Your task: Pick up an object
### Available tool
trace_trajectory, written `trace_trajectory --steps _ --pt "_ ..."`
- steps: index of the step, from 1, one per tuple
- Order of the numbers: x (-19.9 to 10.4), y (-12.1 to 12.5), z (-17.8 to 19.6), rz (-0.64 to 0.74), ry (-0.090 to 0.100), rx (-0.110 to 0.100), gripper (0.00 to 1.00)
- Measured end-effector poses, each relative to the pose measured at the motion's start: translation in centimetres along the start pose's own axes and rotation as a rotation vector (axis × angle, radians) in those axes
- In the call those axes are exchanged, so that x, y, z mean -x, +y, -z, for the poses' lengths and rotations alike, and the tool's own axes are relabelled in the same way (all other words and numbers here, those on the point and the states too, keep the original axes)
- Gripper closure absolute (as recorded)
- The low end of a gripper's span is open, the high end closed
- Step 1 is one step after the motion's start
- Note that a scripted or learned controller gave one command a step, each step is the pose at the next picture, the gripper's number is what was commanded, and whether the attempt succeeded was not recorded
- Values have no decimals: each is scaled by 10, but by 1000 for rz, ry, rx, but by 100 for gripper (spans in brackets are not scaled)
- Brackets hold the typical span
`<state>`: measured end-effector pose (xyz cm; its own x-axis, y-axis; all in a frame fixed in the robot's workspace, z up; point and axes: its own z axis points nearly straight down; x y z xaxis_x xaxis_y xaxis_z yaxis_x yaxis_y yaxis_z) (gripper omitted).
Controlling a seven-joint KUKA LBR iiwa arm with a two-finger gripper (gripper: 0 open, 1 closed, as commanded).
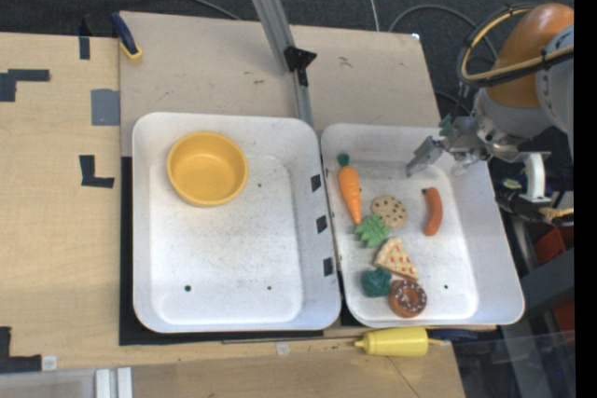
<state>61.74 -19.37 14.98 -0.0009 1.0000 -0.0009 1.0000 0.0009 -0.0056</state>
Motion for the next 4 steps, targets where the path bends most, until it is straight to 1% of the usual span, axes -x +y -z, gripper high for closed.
trace_trajectory --steps 1,2,3,4 --pt "8 -2 -48 0 0 0 0" --pt "7 -2 -63 2 -1 2 0" --pt "6 -2 -52 3 -1 3 100" --pt "-4 3 0 2 0 10 100"
